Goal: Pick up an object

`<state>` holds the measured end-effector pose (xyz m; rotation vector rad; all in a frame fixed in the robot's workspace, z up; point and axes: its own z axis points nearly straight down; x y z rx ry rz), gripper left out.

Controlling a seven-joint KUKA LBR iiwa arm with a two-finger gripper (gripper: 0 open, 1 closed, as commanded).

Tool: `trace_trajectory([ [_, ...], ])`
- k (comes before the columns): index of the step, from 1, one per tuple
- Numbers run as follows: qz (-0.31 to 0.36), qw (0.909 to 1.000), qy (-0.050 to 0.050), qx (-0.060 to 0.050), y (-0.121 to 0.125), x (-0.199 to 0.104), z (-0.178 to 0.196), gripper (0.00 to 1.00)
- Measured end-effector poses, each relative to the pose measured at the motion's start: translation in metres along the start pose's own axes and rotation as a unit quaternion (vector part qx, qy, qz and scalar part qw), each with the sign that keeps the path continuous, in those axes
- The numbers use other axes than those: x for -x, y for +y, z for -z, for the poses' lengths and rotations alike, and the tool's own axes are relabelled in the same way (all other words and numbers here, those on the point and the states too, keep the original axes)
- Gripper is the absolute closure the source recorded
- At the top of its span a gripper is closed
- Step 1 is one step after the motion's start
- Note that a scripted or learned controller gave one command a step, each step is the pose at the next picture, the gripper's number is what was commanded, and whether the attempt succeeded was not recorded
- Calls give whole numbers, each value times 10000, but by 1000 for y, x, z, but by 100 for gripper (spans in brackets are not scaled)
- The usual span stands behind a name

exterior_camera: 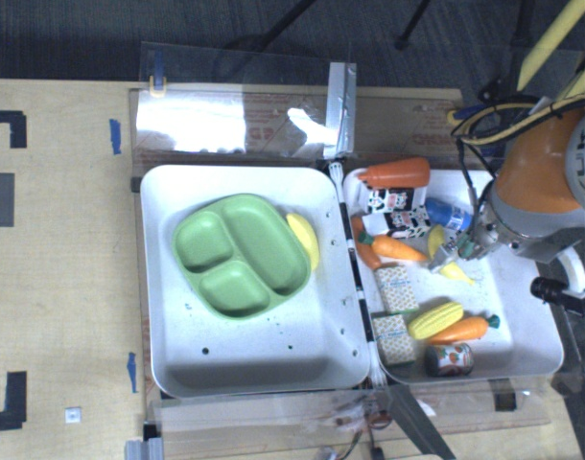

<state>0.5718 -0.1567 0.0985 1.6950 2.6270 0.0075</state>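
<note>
Arm (537,195) low over right bin (523,348) — carrot (400,250) beside it.

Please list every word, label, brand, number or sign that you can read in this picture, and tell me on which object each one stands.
No text can be read for certain.
Black-and-white carton: a cow-like pattern, any lettering too blurred.
Small can: a red label, too small to read.
Two patterned packets and: print too fine to read.
Clear panel behind the left bin: glare, faint reddish print, unreadable.
</note>
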Motion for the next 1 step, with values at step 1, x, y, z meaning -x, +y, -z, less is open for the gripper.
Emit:
trace_trajectory([
  [1,-155,9999,38,-49,27,-6,112,100],
])
